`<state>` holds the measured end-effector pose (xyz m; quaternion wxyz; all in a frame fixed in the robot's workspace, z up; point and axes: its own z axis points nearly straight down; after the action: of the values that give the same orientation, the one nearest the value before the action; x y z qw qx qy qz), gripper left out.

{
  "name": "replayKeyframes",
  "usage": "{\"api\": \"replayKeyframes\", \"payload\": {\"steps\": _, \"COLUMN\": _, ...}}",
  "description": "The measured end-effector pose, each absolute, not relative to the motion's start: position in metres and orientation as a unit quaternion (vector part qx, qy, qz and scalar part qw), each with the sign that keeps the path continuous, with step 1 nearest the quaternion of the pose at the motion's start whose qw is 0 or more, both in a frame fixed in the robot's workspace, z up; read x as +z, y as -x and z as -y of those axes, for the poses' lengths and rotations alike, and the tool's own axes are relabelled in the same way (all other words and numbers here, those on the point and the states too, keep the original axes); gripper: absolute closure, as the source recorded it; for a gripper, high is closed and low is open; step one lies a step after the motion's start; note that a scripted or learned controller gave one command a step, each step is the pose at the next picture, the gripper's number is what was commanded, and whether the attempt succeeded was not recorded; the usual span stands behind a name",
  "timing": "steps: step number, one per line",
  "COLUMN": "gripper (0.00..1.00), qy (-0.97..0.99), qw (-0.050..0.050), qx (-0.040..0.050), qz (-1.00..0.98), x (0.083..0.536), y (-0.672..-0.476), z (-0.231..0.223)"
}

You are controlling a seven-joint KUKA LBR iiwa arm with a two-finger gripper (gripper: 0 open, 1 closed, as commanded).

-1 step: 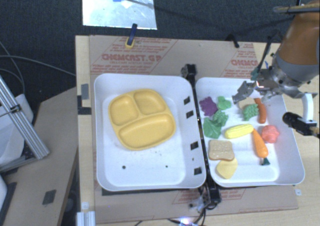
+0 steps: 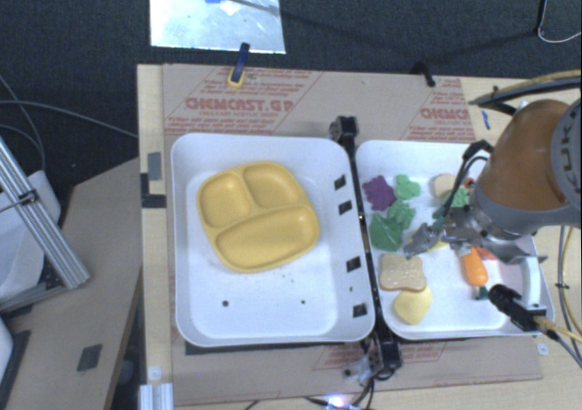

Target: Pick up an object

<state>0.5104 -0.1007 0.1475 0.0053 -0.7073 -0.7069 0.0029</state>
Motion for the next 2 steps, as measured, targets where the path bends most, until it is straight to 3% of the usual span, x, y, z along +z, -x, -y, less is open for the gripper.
{"api": "replayKeyframes", "payload": {"steps": 1, "gripper": 0.00, "qy": 0.706, "qw": 0.000, "qx": -0.0004, "qz": 0.708, "x": 0.082, "y": -0.548, "z": 0.103}}
{"api": "replayKeyframes", "payload": {"steps": 2, "gripper": 0.00, "qy": 0.704, "qw": -0.001, "qx": -0.0032, "qz": 0.711, "x": 0.190, "y": -0.511, "z": 0.035}}
